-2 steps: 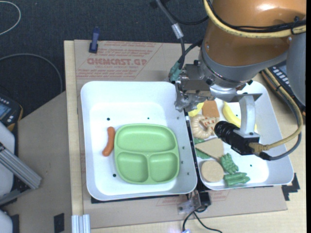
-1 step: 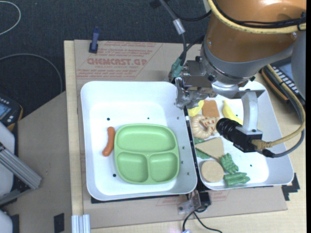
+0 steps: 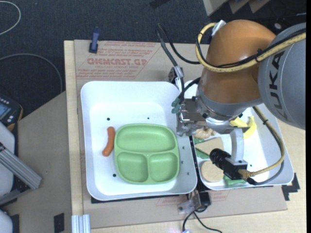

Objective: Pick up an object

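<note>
A view from above shows two shallow white bins side by side on a table (image 3: 121, 57) covered with brown cardboard. The left bin (image 3: 92, 130) holds a green divided plate (image 3: 146, 153) and, just left of it, a small orange sausage-shaped toy (image 3: 109, 141) lying lengthwise. A large grey arm with an orange band (image 3: 235, 52) reaches in from the right, hanging over the near left part of the right bin (image 3: 277, 171). The gripper (image 3: 204, 130) sits beneath the wrist; whether it is open or closed cannot be told. A yellow object (image 3: 245, 125) and other small items lie partly hidden there.
</note>
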Robot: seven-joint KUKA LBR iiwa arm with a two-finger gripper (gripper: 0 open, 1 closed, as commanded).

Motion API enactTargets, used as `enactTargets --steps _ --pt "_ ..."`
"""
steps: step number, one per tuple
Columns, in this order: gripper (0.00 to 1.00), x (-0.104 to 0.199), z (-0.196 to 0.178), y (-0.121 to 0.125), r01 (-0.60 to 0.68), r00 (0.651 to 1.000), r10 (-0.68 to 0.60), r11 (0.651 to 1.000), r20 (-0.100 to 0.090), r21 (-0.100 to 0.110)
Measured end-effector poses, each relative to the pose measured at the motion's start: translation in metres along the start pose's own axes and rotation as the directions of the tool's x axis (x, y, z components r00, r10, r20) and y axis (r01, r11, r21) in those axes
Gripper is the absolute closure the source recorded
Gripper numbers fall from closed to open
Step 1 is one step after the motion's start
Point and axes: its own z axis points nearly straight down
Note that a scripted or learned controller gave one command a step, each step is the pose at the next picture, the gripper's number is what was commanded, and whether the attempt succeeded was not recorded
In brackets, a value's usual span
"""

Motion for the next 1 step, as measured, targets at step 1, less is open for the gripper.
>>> enactTargets --steps 1 --pt "1.00 -0.0264 0.0871 0.0347 0.002 1.000 -0.002 1.000 -0.001 -0.004"
